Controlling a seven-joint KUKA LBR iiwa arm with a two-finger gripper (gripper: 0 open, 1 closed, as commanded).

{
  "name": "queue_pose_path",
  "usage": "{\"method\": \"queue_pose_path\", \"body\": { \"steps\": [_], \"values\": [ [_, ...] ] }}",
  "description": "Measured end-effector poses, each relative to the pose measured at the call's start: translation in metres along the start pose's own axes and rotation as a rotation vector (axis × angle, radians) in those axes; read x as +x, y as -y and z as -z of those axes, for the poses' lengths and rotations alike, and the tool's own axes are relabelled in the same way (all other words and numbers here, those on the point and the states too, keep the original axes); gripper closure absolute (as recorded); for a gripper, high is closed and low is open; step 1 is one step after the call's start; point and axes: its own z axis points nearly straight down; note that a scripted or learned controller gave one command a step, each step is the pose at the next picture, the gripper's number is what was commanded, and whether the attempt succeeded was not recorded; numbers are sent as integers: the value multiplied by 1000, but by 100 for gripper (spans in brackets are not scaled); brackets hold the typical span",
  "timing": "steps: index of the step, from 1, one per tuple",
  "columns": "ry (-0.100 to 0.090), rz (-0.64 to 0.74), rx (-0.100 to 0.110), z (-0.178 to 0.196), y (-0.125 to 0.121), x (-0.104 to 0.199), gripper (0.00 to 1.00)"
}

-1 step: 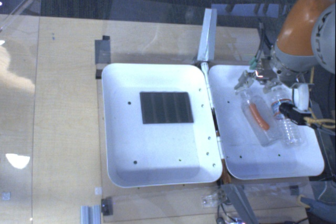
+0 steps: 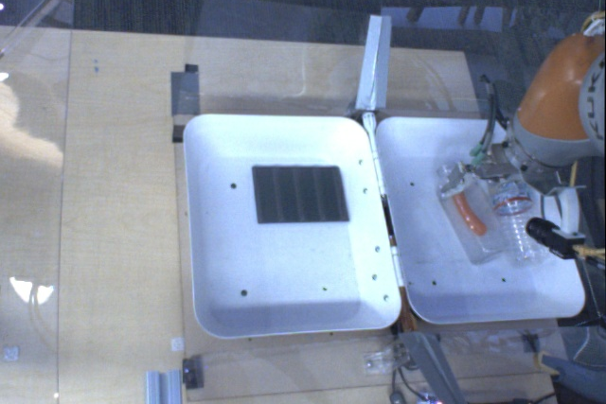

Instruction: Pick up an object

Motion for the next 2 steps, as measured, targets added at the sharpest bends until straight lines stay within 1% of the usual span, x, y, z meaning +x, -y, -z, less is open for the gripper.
{"method": "queue_pose_path", "body": {
  "steps": [1, 2],
  "values": [
    [3, 55, -11, -39, -7, 1, 0],
    [4, 57, -16, -27, -9, 2, 100]
  ]
}}
